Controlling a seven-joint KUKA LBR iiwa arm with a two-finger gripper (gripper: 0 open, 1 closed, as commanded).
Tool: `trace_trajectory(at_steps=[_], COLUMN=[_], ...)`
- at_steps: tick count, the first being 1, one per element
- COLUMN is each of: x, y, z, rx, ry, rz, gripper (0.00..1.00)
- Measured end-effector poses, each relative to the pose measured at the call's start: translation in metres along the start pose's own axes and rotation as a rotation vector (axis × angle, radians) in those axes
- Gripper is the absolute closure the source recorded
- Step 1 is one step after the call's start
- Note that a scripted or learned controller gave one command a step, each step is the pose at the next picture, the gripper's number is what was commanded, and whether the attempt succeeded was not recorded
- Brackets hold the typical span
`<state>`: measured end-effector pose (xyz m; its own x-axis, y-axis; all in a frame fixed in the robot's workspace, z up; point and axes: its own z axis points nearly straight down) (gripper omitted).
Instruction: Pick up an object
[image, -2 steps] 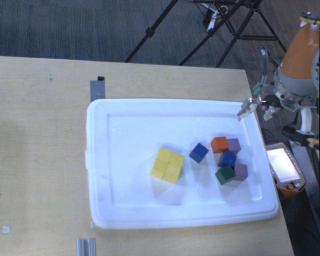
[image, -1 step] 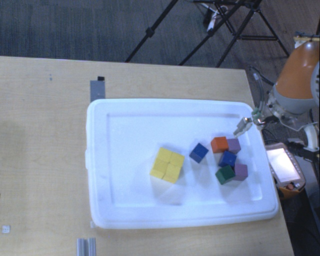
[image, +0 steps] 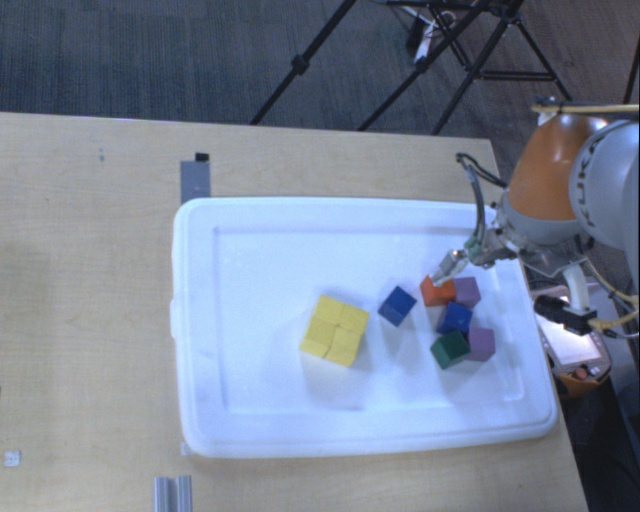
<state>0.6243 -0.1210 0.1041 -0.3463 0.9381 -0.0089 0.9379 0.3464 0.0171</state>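
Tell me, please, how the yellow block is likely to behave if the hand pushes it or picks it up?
The yellow block looks rigid and flat-sided, so it would probably slide on the white bin floor rather than roll. Seams suggest four joined cubes; it might separate. It is wider than the blue cube, so probably harder to span.

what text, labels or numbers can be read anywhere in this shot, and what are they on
None can be read.
The yellow block, blue cubes, orange block, purple blocks and green block show plain coloured faces.
The white bin carries no marking.
The grey tag on the bench looks blank; anything on it is too small to read.
The gripper shows no label.
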Motion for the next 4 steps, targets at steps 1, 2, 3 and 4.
trace_trajectory(at_steps=[1,2,3,4], x=[0.015,0.038,0.038,0.119], y=[-0.02,-0.015,-0.014,0.039], z=[0.005,0.016,0.009,-0.078], rx=[-0.018,0.004,0.005,0.019], ry=[-0.008,0.004,0.006,0.009], rz=[-0.034,0.008,0.004,0.168], gripper=[0.0,0.0,1.0,1.0])
